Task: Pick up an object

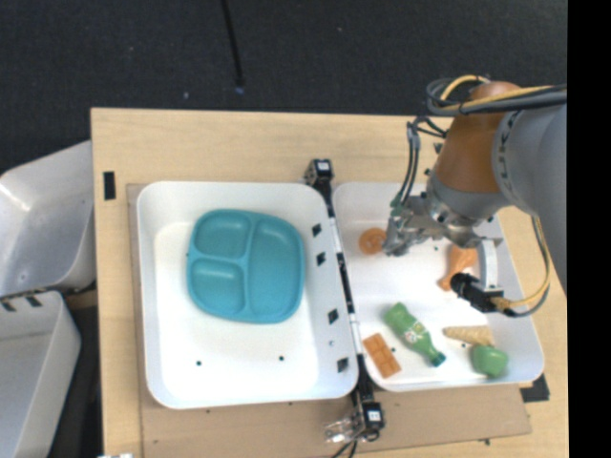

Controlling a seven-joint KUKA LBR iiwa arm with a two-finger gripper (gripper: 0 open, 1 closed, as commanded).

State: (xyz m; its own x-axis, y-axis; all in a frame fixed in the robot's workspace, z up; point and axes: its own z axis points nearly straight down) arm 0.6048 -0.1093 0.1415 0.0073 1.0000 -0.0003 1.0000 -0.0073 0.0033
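The right bin (pixel 420 375) holds several small objects. A round orange piece (pixel 371 241) lies near its upper left, and my gripper (pixel 399 240) hangs right beside it, just to its right. An orange carrot-like piece (pixel 459 261) lies right of the gripper. A green bottle (pixel 414 332) lies tilted in the lower middle. An orange waffle-like block (pixel 382 353) sits at the lower left, a tan cone (pixel 469 333) and a green pear-like object (pixel 489 360) at the lower right. The arm's wrist covers the upper part of this bin.
The left bin (pixel 162 351) holds a teal divided plate (pixel 245 265) in its upper middle. A black clip (pixel 319 171) sits at the top of the ridge between the bins. A black cable end (pixel 474 292) dangles over the right bin.
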